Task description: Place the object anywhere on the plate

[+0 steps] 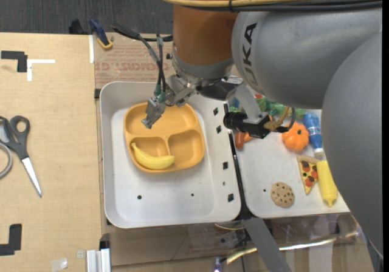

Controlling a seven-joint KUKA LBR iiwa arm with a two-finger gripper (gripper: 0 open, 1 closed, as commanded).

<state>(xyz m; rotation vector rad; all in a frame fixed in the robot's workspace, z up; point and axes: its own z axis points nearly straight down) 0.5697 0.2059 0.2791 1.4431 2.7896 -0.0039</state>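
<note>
A yellow divided plate (182, 124) lies in the left white bin (164, 204). A yellow banana (152, 156) rests in the plate's front left compartment. My gripper (152, 113) hangs over the plate's upper left part, just above and behind the banana. Nothing shows between its fingers. The arm's orange band and grey body cover the top of the bins.
The right bin (267, 173) holds a small orange pumpkin (296, 137), a pizza slice (309, 175), a cookie (282, 194), a yellow bottle (327, 181), a blue item (312, 128) and green pieces. Scissors (21, 149) lie on the bench at the left.
</note>
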